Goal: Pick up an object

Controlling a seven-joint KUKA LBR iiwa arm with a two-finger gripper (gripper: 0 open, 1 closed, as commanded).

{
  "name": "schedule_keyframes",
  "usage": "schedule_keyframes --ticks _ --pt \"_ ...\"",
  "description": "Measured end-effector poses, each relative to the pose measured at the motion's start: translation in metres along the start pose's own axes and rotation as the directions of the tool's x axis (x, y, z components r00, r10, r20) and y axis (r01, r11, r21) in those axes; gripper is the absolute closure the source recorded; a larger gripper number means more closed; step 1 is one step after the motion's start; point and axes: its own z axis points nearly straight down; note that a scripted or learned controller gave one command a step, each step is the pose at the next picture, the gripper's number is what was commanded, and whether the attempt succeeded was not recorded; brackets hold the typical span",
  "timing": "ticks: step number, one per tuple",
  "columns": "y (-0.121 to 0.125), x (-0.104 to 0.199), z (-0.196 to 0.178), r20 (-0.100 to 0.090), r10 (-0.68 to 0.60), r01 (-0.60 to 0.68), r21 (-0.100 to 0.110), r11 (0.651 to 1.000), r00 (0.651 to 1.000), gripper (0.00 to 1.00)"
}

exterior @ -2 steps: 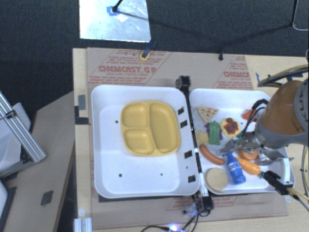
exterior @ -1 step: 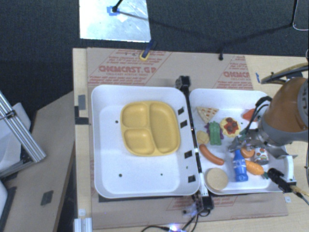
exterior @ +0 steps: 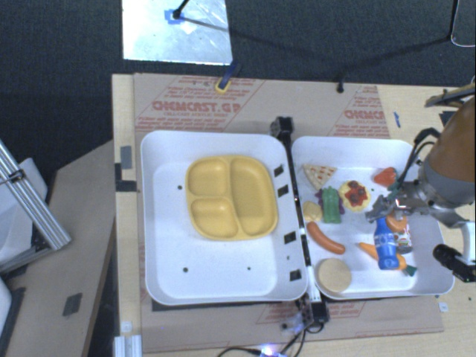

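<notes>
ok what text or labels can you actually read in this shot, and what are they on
"CHEMCAST GP", red print on the brown sheet under the left bin, readable.
Same red print on the brown sheet behind the right bin, at a slant: looks like "CHEMCAST" again, too partly hidden to be sure.
Smaller red lines under both prints: too blurred to read.
Blue bottle label: too small to read.

Glossy yellow plastic tray (exterior: 227, 198)

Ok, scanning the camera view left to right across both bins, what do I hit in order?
Yellow divided tray → pizza slice → purple toy → round yellow-and-red piece → blue bottle, with the hand just above it → arm.
</notes>
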Motion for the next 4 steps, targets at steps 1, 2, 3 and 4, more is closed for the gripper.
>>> schedule_keyframes --ticks 1,2,3,4 --pt "0.002 -0.001 -0.054 0.0 -0.001 0.001 -0.001 1.0 1.0 1.0" --pt "0.035 0.043 -0.046 -0.003 -0.006 0.006 0.003 1.0 1.0 1.0" --pt "0.061 0.084 -0.059 -0.004 -0.007 0.007 0.002 1.0 1.0 1.0" --pt "0.094 0.133 -0.051 -0.004 -0.007 0.007 0.003 1.0 1.0 1.0"
